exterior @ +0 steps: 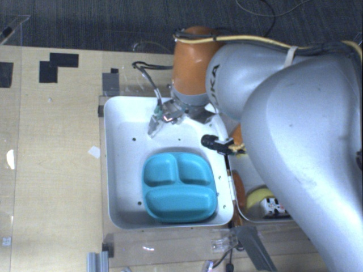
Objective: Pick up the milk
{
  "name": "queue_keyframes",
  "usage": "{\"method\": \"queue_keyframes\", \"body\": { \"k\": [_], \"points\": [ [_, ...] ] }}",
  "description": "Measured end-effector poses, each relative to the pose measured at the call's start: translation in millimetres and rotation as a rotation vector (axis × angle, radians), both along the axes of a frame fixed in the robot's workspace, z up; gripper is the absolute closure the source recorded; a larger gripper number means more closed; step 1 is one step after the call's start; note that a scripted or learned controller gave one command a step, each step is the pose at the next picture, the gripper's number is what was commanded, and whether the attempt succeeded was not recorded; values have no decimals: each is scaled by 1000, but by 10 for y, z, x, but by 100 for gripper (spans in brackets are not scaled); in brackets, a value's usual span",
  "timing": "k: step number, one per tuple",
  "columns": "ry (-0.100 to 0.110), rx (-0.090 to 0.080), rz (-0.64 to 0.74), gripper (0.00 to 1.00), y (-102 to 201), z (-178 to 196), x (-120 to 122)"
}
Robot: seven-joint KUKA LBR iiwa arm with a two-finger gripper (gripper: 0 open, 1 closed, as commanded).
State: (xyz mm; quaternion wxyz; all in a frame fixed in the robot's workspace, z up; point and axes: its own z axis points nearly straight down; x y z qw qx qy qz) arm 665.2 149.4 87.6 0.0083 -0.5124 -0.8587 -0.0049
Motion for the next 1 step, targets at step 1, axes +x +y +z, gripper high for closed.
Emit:
{"method": "queue_keyframes", "body": {
  "k": [1],
  "points": [
    [-15,-15,-87,0,-250,242,48]
  ]
}}
